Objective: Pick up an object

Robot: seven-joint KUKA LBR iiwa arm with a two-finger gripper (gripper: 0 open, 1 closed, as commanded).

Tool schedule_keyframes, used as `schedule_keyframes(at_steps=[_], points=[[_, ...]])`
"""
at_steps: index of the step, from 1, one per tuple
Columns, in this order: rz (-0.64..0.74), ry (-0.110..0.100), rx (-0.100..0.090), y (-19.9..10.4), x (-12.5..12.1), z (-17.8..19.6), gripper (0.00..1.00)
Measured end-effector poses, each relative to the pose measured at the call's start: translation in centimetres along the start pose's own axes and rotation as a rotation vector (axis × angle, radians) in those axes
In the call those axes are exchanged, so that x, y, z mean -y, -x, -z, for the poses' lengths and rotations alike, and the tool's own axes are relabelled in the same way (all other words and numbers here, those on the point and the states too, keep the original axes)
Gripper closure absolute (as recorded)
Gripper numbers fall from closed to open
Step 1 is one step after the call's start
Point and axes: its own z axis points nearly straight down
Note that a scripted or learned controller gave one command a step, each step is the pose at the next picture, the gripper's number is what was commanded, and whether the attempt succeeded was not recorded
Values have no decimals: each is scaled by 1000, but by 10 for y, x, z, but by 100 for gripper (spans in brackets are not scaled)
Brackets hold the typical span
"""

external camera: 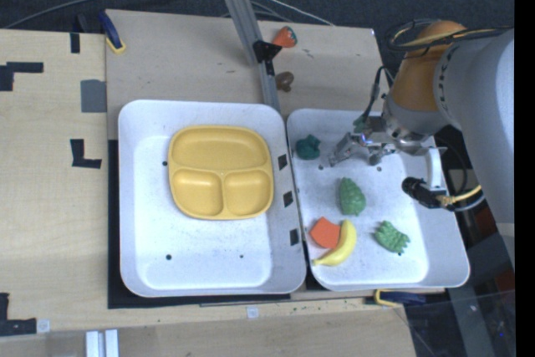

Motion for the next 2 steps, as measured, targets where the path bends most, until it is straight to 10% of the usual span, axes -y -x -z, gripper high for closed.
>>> schedule_keyframes(at_steps=[1,2], points=[[2,5,0,-1,-2,14,100],[0,11,0,-10,-3,73,100]])
